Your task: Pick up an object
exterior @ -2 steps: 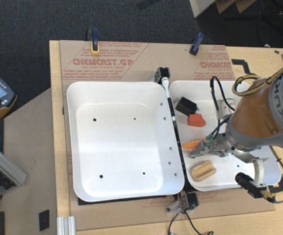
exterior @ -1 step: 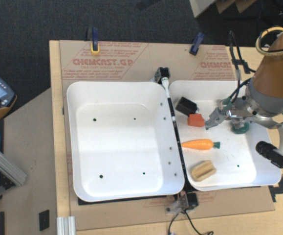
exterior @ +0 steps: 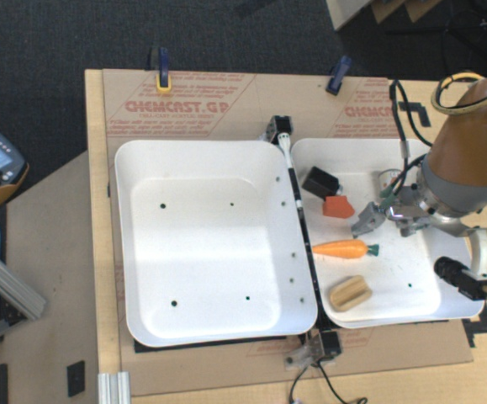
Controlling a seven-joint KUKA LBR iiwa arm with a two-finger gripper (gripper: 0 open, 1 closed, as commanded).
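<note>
Here, my gripper point(exterior: 376, 215) hangs over the right bin point(exterior: 394, 314), fingers apart and clamped on nothing.

Just left of my fingertips sits a red block point(exterior: 338, 207), with a black block point(exterior: 320, 181) beyond it on the far side. Nearer, a toy carrot point(exterior: 341, 249) lies crosswise, and a tan block point(exterior: 349, 293) rests by the near rim. The left bin point(exterior: 134, 225) lies beside.

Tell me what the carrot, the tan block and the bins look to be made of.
Carrot: likely a plastic toy, with a smooth, even orange body and a flat green tip. Tan block: possibly foam or wood, with a matte surface and rounded corners; the view leaves it open. Bins, left and right: thin molded white plastic with a slight sheen, rounded rims and small dark holes.
</note>
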